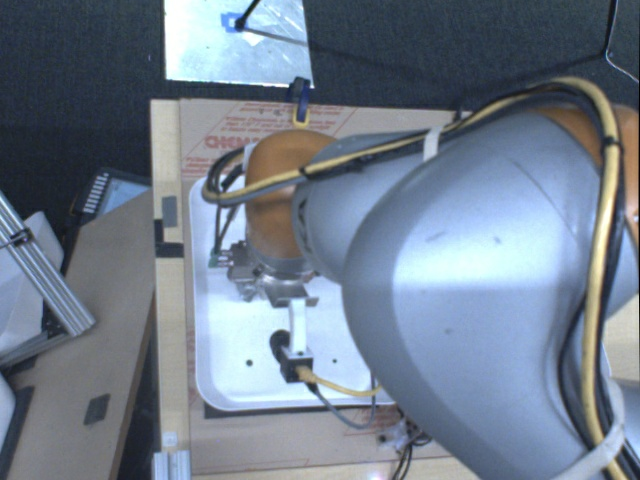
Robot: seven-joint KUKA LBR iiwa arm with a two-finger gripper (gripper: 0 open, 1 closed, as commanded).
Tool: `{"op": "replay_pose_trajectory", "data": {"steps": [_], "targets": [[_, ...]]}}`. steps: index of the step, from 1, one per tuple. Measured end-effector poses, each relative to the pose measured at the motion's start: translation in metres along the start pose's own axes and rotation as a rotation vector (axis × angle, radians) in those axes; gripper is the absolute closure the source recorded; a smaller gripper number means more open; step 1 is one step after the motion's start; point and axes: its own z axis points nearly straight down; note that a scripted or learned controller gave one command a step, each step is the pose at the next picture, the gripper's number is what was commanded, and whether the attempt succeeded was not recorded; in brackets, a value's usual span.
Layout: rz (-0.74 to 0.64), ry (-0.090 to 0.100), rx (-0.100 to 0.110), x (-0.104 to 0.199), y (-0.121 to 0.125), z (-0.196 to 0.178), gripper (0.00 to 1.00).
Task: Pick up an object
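Observation:
My gripper [272, 286] hangs straight down over the left white bin [225, 373], under the orange band [280, 183] of the wrist. I look down on the grey wrist flange, which covers whatever is beneath it. The big grey arm body [480, 298] reaches in from the right and hides the right bin and most of the left bin. A strip of the left bin's white floor with a few small dark dots shows at the left and front of the gripper.
The bins rest on a cardboard sheet [270, 123] with red print; a blue clip [299, 90] sits at its far edge. A shiny metal plate [235, 23] lies beyond. An aluminium rail [40, 278] and a brown board [95, 358] are at the left.

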Motion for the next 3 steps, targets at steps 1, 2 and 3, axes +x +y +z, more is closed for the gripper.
{"op": "replay_pose_trajectory", "data": {"steps": [1,2,3], "targets": [[0.007,-0.002,-0.002,-0.063,-0.021,-0.066,1.0],[-0.002,0.003,-0.015,-0.044,0.009,-0.185,1.0],[-0.005,0.002,-0.008,0.004,0.034,-0.212,1.0]]}}
